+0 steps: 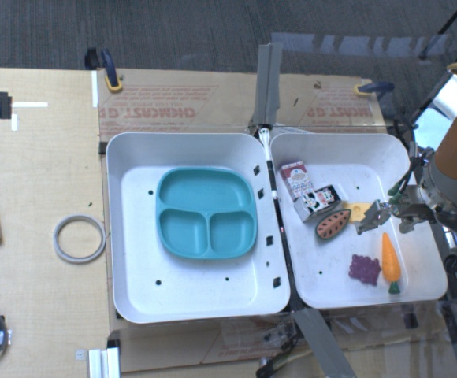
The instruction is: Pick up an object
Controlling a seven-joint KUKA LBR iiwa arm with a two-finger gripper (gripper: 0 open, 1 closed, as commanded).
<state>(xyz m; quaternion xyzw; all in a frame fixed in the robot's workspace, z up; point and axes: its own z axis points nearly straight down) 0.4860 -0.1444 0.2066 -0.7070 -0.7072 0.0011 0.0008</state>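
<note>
Nothing had been picked up at the time of inspection. The gripper (pixel 377 216) stood low over the right bin (pixel 335 286), beside a yellow piece (pixel 360 210); whether its jaws were open or closed could not be told, and no object was seen between them. The carrot (pixel 390 260), purple grapes (pixel 364 268), brown oval item (pixel 332 224) and small cartons (pixel 295 180) all lay loose there. The left bin (pixel 134 290) held a teal divided plate (pixel 207 213). In my judgement, the grasp and lift remained outstanding.

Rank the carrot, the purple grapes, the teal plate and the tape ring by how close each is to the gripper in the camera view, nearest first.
From the gripper:
1. Carrot, right bin, just below it.
2. Purple grapes, right bin, beside the carrot.
3. Teal plate, left bin.
4. Tape ring, on the bench, far left.
</note>
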